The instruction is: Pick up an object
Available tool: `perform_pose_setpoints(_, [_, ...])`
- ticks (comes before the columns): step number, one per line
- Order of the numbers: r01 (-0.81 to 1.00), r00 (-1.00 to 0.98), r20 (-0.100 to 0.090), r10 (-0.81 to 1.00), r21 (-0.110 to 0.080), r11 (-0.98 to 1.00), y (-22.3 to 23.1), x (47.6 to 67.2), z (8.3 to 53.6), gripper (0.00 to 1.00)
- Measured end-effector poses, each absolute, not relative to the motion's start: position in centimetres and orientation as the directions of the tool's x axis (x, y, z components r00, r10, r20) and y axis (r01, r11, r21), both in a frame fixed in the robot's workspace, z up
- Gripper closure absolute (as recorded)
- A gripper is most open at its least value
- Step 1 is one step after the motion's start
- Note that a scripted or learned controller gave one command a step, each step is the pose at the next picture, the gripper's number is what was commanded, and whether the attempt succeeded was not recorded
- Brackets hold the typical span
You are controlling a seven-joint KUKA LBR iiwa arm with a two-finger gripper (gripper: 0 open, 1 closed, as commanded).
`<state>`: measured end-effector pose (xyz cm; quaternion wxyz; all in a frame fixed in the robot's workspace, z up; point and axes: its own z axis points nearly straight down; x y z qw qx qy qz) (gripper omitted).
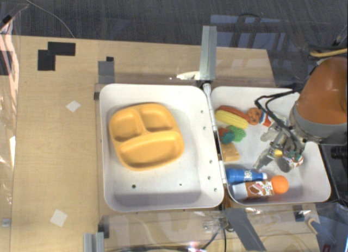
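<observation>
We find the gripper (270,157) over the right bin (321,191), jaws seemingly apart; bottle (251,177) at seven o'clock, bare floor around.

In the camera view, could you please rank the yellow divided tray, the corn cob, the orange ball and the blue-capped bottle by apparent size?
1. yellow divided tray
2. blue-capped bottle
3. corn cob, looking close to the bottle, so that order is unsure
4. orange ball

**Robot lab bench**

Lab-style test setup, not a home. Plywood bench (49,153) with black tape markers (54,54), two shallow white bins (163,191) bracketed by a metal post (209,55), clear plastic guard at left, dark carpet (136,1) behind, industrial arm (323,104) with loose cables.
</observation>
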<state>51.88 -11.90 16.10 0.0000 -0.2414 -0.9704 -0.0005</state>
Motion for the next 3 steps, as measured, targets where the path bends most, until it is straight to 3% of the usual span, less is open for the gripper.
perform_pose_setpoints(1, [0.567,-0.824,-0.005,0.567,0.001,0.824,-17.7,55.5,11.7,0.0])
perform_pose_setpoints(2, [0.741,-0.672,-0.006,0.741,0.004,0.672,-17.0,56.3,10.2,0.0])
perform_pose_setpoints(3, [0.545,-0.838,-0.012,0.545,0.006,0.838,-14.1,60.7,8.9,0.0])
